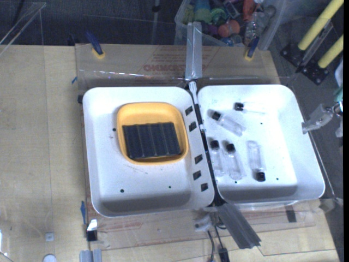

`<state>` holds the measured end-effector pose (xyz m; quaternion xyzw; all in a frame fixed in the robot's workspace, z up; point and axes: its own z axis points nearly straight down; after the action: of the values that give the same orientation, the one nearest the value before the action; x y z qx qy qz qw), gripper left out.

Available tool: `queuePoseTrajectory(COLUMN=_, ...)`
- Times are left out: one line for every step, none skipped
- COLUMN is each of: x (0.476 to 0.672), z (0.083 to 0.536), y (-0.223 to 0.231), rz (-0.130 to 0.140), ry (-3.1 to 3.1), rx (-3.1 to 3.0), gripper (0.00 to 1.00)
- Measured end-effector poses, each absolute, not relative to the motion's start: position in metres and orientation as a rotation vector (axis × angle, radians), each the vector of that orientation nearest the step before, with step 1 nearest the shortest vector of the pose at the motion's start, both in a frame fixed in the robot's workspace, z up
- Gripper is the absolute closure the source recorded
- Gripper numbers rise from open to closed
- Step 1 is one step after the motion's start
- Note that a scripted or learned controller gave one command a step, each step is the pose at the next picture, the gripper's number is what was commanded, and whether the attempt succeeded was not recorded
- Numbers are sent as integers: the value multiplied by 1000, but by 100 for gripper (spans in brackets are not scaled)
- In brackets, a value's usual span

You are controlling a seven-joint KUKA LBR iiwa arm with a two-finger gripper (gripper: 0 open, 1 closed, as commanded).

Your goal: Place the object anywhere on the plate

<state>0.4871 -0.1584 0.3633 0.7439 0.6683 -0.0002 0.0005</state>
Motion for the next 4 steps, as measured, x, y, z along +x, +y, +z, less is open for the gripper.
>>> queuePoseTrajectory(x=480, z=303, y=-221, rz=0, ry=2517, rx=1880, gripper=0)
queuePoseTrajectory(x=480, z=293, y=-224, rz=1, ry=2800, rx=1426, gripper=0)
queuePoseTrajectory(x=481, z=436, y=-223, rz=0, ry=2933, rx=1104, gripper=0)
queuePoseTrajectory(x=481, z=320, y=-221, rz=1, ry=3023, rx=839, gripper=0)
